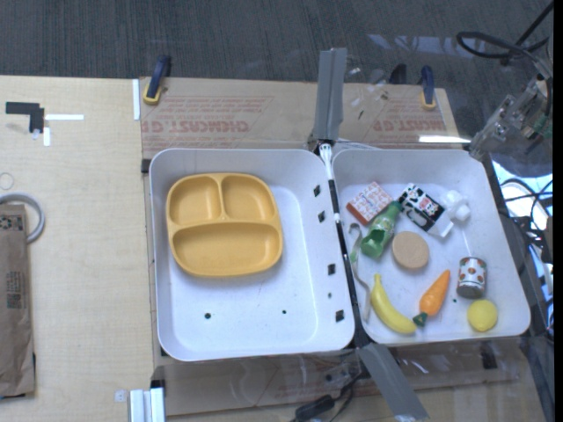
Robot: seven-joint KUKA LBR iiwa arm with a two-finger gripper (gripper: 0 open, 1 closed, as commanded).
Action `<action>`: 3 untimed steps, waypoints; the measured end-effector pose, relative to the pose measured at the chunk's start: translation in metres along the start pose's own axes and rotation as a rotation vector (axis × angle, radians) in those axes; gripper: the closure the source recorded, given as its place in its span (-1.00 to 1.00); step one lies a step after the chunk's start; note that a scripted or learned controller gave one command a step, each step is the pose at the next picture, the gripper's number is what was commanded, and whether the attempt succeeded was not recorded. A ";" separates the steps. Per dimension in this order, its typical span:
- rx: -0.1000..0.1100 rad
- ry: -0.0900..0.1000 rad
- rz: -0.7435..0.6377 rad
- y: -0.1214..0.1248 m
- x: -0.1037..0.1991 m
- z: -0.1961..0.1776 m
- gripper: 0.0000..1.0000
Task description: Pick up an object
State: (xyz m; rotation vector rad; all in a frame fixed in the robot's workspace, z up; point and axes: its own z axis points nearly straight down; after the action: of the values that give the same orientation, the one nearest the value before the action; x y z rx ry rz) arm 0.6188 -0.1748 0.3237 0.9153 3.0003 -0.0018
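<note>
Left bin (176,323): yellow divided plate (225,223), upper left; right bin (501,227): red packet (368,202), green bottle (380,230), banana (388,307), round biscuit (410,251), black-and-white carton (424,207), carrot (434,294), small can (472,276), lemon (482,316); gripper (519,121) beyond the bin's upper right corner, jaw state impossible to tell.

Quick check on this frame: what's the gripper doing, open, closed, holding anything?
Gripper: up at the far right edge above the right bin, blurred; open or closed cannot be told, and nothing is seen held in it.
</note>
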 end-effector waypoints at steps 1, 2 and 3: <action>0.000 0.000 -0.141 -0.025 -0.049 -0.020 1.00; -0.001 -0.001 -0.336 -0.028 -0.042 -0.031 1.00; -0.002 0.000 -0.530 -0.040 -0.025 -0.037 1.00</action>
State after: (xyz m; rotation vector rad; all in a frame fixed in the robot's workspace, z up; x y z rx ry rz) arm 0.6171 -0.2218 0.3608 0.0974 3.1356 -0.0009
